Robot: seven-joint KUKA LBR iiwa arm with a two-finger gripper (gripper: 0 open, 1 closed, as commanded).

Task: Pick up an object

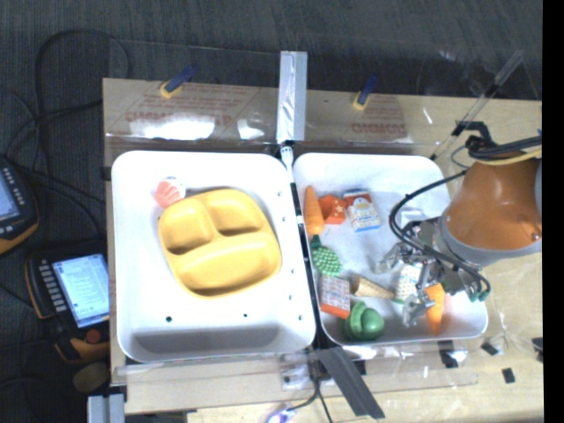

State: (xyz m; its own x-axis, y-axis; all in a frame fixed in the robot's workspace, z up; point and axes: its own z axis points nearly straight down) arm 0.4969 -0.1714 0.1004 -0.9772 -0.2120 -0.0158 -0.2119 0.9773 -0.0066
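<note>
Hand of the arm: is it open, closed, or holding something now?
Hand: cannot be told; it is low in the right bin, among the toys.

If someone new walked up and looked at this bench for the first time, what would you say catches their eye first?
Probably the big yellow divided tray, which takes up most of the left bin. Next comes the arm's orange band at the right, with the gripper low over the right bin's near right corner. That bin holds a jumble of small toy foods, among them an orange carrot along its left wall and a green vegetable near its front edge.
</note>
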